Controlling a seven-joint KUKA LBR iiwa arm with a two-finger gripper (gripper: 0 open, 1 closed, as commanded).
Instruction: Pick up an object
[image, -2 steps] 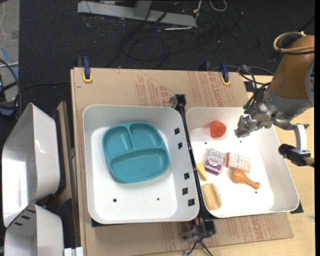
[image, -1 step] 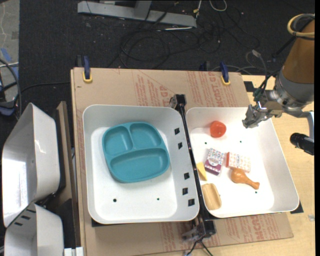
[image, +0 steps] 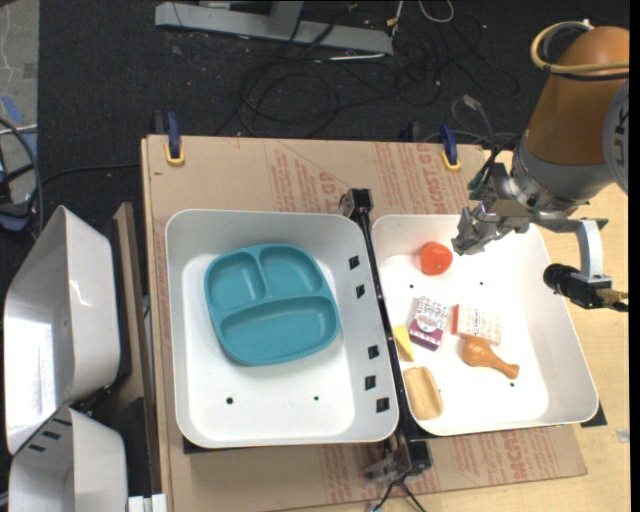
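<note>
Black floor and cables surround the bench. Whether the gripper (image: 468, 243) is spread, I cannot tell; it hangs just right of the tomato (image: 435, 258) in the right bin (image: 560, 350). It should center first.

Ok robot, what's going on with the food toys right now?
Hand over right bin, beside tomato. Nothing seen in its grip. Box, drumstick, bread lying loose. Nothing blocking the tomato.
</note>
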